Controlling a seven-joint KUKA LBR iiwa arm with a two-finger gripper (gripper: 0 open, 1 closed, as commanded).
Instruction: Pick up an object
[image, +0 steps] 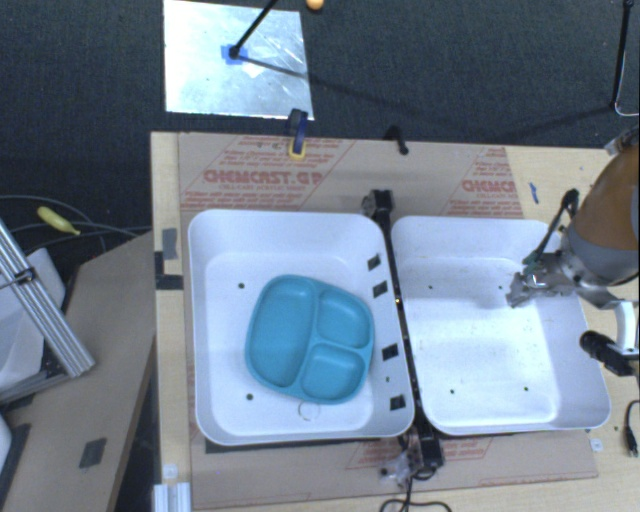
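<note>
Plate: you see a blue divided plate (309, 339) with three compartments lying flat in the left bin (215, 300), toward its front-centre, well apart from the arm.
Small object: a faint clear round item (308, 409) sits just in front of the plate; you cannot tell what it is.
End effector: your end effector (522, 290) hovers over the right bin (480, 400), near its far right side; you cannot tell how it is set.
Tabletop: both bins rest on brown cardboard (270, 170).
</note>
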